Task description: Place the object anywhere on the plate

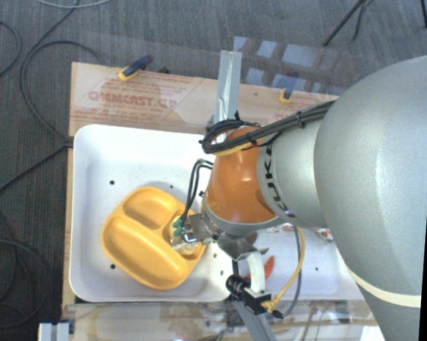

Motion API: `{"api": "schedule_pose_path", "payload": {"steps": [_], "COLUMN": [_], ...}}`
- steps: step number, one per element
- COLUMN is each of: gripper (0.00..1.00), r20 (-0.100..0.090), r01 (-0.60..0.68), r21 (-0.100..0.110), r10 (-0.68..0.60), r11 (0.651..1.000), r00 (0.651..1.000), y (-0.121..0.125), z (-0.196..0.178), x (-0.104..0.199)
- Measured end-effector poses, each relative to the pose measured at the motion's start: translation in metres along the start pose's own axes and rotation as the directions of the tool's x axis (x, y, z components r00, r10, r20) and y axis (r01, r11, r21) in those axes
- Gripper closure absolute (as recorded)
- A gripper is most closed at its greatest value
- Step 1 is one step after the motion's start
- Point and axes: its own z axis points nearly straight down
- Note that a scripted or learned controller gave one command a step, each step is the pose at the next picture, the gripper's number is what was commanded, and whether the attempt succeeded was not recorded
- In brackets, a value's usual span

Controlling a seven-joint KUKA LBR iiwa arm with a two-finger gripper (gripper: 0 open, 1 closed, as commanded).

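Grey arm [375, 179] looms closest to the lens on the right, its orange band [238, 183] pointing down over the left white bin [97, 157]. Below the band the gripper [186, 234] sits at the right edge of the yellow divided plate [138, 234]; the wrist hides it, so I cannot tell whether it is spread or closed on anything. A small greenish-white bit shows there, touching the plate's rim, and it may be the object or part of the tool. A small red-orange piece [268, 266] lies in the bin to the right of the wrist, off the plate. The risk, as I judge it: releasing this near the rim could let the object slide into the bin.
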Motion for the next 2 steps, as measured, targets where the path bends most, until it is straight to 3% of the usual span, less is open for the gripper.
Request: {"api": "schedule_pose_path", "payload": {"steps": [1,2], "gripper": [0.00,0.00], "r20": [0.004,0.003], "r01": [-0.002,-0.226], "r21": [-0.002,0.000], "r10": [0.002,0.226], "r11": [1.000,0.974], "r00": [1.000,0.974], "y": [0.001,0.076], "z": [-0.001,-0.054], "x": [-0.002,-0.059]}}
